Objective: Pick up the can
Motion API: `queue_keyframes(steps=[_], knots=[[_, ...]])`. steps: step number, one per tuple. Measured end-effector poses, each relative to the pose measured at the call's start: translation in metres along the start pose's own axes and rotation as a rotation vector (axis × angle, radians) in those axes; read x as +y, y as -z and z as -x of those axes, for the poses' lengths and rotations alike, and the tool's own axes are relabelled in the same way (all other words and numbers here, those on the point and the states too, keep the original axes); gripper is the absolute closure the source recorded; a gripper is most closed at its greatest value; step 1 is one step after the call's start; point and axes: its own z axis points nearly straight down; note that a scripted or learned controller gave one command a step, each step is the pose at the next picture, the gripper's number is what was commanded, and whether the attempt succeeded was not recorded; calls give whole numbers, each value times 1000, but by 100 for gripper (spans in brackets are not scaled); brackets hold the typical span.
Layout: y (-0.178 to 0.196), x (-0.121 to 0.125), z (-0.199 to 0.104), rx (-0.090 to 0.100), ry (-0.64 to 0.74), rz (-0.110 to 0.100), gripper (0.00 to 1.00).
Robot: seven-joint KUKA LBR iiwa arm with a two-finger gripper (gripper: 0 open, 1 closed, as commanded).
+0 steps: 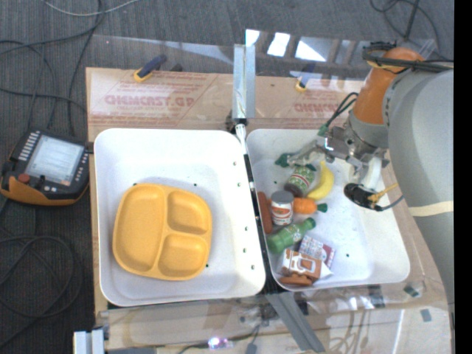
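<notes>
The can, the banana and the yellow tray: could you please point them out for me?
can point(281, 209): camera view, on its label.
banana point(323, 184): camera view, mid-curve.
yellow tray point(162, 231): camera view, central divider.

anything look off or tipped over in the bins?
Mostly normal clutter. In the right bin, the green bottle lies on its side, and the toys crowd against the left wall. The can stands upright beside the carrot. The yellow tray sits flat in the left bin.
</notes>
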Motion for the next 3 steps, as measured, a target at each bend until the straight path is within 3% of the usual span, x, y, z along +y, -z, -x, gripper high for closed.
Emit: queue_keyframes(steps=[1, 2, 3], knots=[[-1, -35, -26, -13, -181, 29, 0], [8, -33, -29, -13, -178, 39, 100], [1, -41, -63, -13, -170, 44, 100]])
